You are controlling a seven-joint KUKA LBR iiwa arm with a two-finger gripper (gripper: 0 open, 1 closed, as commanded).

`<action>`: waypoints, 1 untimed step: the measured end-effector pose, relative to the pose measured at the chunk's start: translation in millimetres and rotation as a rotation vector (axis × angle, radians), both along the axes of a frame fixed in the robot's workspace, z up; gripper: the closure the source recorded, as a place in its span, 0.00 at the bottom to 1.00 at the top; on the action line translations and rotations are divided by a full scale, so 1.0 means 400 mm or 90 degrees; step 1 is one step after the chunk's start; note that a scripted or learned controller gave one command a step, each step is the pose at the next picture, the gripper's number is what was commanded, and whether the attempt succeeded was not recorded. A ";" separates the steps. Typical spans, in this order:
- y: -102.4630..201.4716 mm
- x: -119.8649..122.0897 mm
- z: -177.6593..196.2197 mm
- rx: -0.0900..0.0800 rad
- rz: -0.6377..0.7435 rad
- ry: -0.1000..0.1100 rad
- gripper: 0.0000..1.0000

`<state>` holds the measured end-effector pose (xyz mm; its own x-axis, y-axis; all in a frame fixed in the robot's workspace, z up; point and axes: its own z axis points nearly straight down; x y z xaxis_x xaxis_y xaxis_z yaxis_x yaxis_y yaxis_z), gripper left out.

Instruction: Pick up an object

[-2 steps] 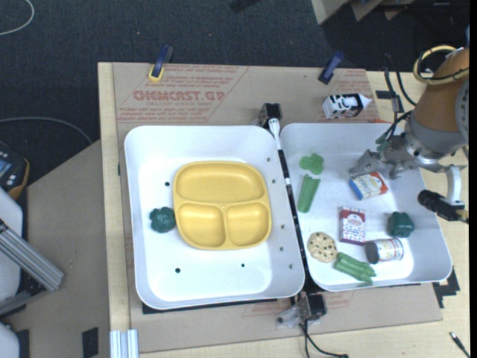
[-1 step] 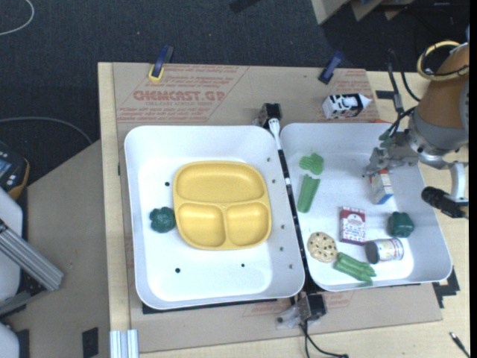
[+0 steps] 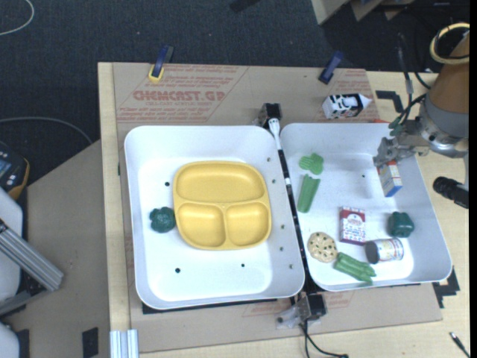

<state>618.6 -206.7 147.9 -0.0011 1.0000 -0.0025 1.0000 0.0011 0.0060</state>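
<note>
Pale board bench on dark carpet, with two white bins side by side; in the left bin, a yellow divided tray. In the right bin, near its far right corner, gripper just above a small carton. Not possible to tell whether spread or pinching.

Robotics lab — clamped cardboard bench, 2 bins.

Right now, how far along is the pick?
Done: the arm has reached over the right bin, and the gripper sits at its upper right, just above a small carton. In hand: nothing clearly; whether it grips the carton can't be told. Left: lifting something out. The cookie, red box and jar lie untouched.
</note>
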 end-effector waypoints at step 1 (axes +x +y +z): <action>-0.016 -0.014 0.149 -0.001 -0.001 -0.001 1.00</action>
